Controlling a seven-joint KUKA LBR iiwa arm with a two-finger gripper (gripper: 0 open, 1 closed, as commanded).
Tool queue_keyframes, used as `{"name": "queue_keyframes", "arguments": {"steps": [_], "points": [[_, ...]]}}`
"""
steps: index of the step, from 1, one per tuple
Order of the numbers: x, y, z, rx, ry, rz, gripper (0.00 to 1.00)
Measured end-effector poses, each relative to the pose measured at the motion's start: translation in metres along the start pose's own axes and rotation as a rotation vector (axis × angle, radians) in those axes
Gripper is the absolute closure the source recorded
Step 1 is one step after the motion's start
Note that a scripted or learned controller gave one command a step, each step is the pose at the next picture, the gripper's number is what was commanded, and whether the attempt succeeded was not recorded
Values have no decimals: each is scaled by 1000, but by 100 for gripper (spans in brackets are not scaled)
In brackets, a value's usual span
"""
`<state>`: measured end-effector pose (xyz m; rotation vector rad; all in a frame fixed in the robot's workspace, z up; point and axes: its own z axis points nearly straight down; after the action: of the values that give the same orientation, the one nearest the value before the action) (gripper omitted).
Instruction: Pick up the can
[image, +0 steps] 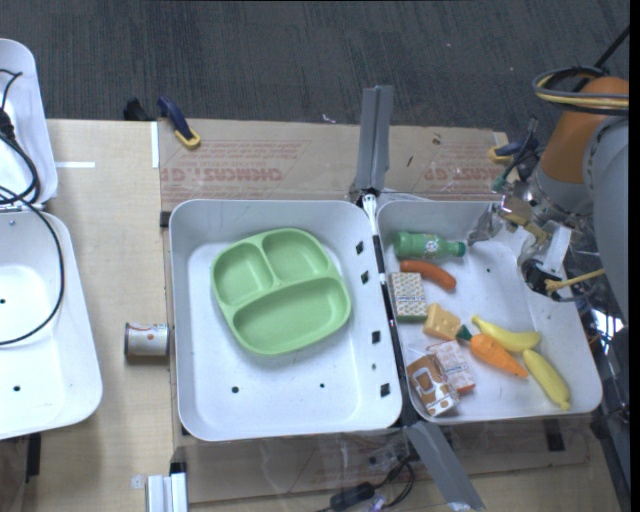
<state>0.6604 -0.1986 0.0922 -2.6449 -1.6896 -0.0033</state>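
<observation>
Can (147, 340) lies on its side on the bench, just outside left bin (190, 300) holding green divided plate (281, 290). Right bin (560, 310) has green bottle (425, 244), sausage (428, 273), carrot (497, 354), bananas (530, 358). Gripper (487, 226) over right bin's far end, well apart from can; can't tell its opening.

The can (147, 341) is a small metal cylinder lying on its side on the bench, outside both bins, just beside the left bin's (178, 330) outer left wall. Its long axis runs left to right; a brownish-orange label shows toward its right end.
</observation>
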Motion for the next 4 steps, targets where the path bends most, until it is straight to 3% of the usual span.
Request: {"name": "queue_keyframes", "arguments": {"steps": [1,2,3,4], "points": [[-46,-83,0,4,7,-187,0],[-55,-101,-17,3,6,90,0],[-30,-47,-27,-1,-3,40,0],[-3,0,1,6,7,6,0]]}}
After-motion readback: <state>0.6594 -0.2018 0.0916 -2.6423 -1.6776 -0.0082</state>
